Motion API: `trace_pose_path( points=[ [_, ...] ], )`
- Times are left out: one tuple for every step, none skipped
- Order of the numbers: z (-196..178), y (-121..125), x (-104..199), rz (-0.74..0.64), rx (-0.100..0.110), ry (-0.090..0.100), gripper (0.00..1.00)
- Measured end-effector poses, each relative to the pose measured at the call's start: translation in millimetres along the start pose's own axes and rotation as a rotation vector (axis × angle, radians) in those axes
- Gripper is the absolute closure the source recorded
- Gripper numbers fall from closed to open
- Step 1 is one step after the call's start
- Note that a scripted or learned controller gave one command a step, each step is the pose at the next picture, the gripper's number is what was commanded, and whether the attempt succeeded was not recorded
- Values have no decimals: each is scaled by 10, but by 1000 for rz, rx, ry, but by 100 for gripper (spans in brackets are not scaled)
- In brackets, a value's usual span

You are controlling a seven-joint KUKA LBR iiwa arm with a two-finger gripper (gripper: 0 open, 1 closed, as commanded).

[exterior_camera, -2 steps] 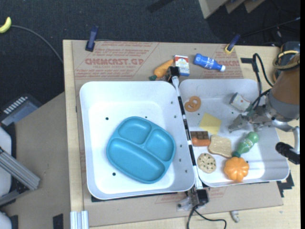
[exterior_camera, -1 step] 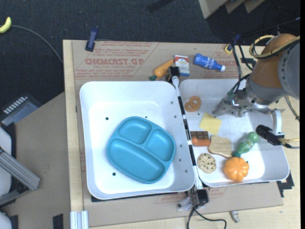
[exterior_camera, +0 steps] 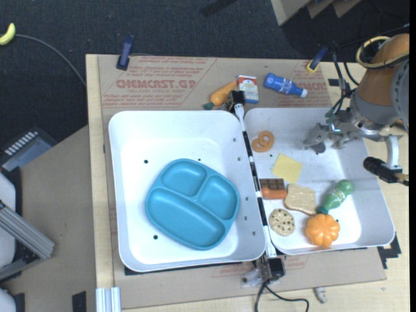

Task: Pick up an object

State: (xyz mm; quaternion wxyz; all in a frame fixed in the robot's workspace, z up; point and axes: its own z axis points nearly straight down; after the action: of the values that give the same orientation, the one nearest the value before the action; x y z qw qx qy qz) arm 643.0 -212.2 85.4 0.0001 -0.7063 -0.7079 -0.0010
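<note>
End effector low in upper part of right bin, grey and blurred; cannot tell how its jaws stand, nothing seen held. Nearest pickables: ring-shaped pretzel to its left, yellow cheese slice just below that. Both look like light rigid plastic toys; cheese flat, hard to pinch, pretzel better across its rim. Cardboard on tabletop reads "CHEMCAST GP" in red

Divided plate in left bin; pumpkin in right bin.
</note>
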Motion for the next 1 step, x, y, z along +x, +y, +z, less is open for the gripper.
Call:
trace_pose_path(
  points=[
    [2,242,127,0,-1,-3,0]
  ],
)
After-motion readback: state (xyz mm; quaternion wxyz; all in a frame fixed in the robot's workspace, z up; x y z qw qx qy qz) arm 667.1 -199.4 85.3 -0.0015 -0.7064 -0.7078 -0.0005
